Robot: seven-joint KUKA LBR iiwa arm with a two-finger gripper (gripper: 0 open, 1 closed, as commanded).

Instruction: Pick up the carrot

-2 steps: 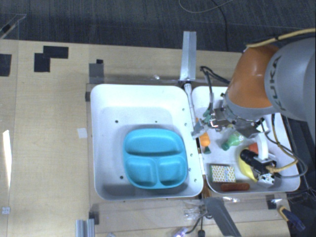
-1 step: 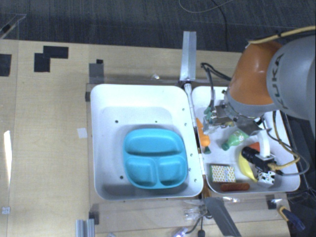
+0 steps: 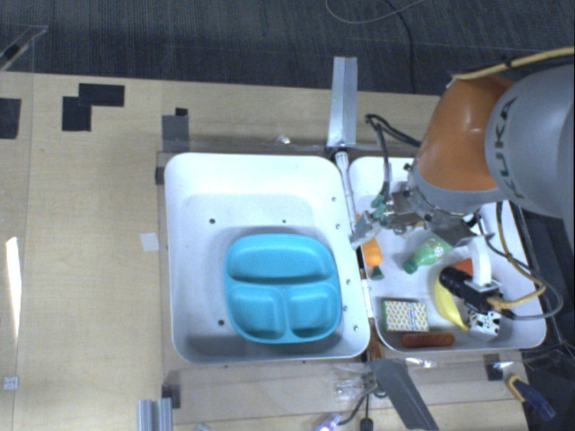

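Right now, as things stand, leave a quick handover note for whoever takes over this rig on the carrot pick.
Gripper: low over the left edge of the right white bin, by the divider; nothing seen held.
Small orange carrot: lies in the right bin just below the gripper, against the left wall.
Also in that bin: green bottle-like item, yellow banana, patterned square packet, dark red sausage-like stick.
Left white bin: holds a blue three-compartment plastic tray.
Done: arm is near the carrot.
Left: grasp and lift it.
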